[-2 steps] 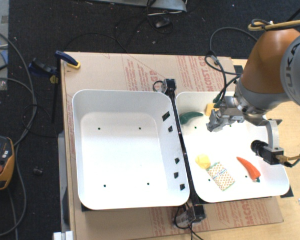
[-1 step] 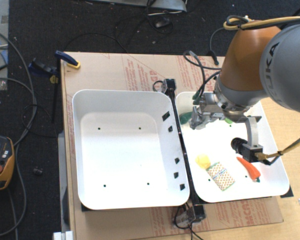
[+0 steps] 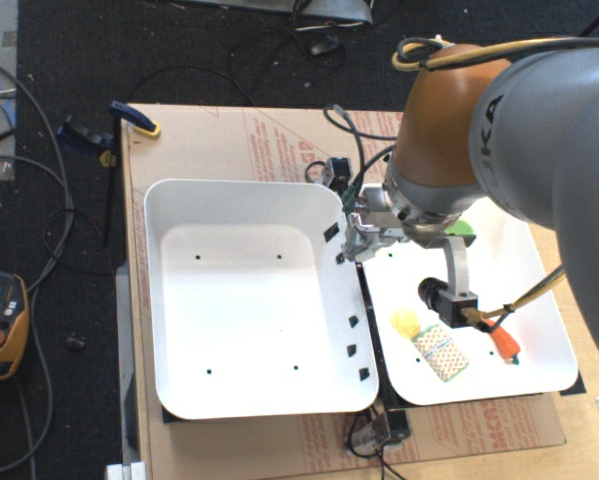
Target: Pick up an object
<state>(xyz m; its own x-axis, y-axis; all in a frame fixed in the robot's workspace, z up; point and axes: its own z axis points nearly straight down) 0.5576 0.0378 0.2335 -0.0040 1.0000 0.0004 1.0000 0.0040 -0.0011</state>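
- A small rectangular packet with a pale speckled print [image 3: 441, 353] is lying flat and slightly askew in the right-hand shallow white bin [image 3: 539, 268], below and to the view's right of the gripper [image 3: 360, 236], well apart from it.
- It is looking light and thin, probably a little crushable. Pinching it across its narrow width is likely the safest hold, since its flat face is offering little to catch.
- A small rounded yellow piece [image 3: 406, 321] is sitting just beside the packet's upper corner, nearer the gripper. It is looking light and likely to roll.
- An orange carrot-shaped toy with a teal tip [image 3: 506, 344] is lying farther out, beyond the packet.
- A green piece [image 3: 463, 228] is peeking out from under the wrist, level with the gripper.
- The gripper is hanging over the bin's edge beside the divide. Whether it is open or closed cannot be told, and nothing is visibly in its hold.
- The left-hand shallow white bin [image 3: 239, 298] is lying on the gripper's other side.
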